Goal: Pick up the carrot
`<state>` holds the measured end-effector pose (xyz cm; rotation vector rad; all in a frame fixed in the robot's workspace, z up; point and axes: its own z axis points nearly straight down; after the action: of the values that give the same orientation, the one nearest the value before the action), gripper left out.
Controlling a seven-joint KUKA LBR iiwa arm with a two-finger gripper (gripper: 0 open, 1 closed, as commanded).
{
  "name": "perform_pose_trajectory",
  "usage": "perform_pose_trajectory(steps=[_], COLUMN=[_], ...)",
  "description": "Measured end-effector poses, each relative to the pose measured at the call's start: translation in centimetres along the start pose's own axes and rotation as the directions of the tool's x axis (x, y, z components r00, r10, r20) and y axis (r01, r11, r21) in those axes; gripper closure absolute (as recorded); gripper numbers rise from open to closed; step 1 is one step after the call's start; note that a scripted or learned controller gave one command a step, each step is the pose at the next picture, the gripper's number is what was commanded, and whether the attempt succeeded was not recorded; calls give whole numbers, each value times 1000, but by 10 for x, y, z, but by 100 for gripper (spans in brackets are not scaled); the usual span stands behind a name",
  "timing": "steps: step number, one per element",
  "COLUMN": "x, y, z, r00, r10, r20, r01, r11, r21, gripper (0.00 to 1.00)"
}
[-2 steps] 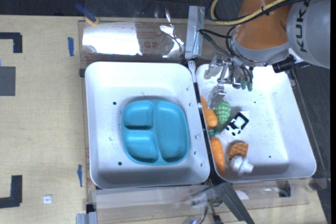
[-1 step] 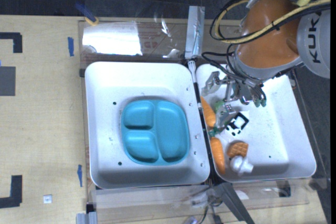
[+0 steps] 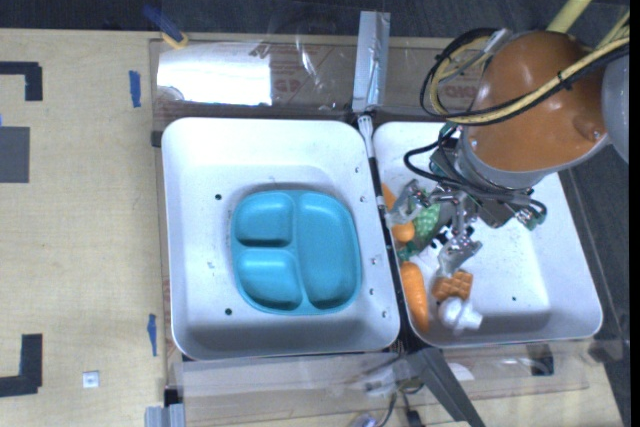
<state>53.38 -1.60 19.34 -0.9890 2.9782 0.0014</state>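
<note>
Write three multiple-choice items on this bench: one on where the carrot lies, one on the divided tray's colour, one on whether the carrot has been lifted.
1. Where is the carrot?
A. right bin
B. left bin
C. on the wooden bench

2. What colour is the divided tray?
A. red
B. blue
C. yellow

3. What is the carrot's state?
A. raised in the air
B. on the tray
C. lying on the bin floor

Key: 1 A, it lies by that bin's left wall. 2 B, the tray is plainly blue. 3 C, it rests flat, apart from the gripper.

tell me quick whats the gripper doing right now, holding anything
Gripper: low over the right bin, among the toy food; whether it grips anything cannot be told. The carrot lies in the bin beside it.
</note>
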Motion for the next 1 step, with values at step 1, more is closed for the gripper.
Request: perform_pose_trajectory(steps=[1], x=[-9], y=[-51], z=[8], r00=[978], r10=[209], r20=[4], r01=[-209], r11=[978], r21=[2], gripper=[0])
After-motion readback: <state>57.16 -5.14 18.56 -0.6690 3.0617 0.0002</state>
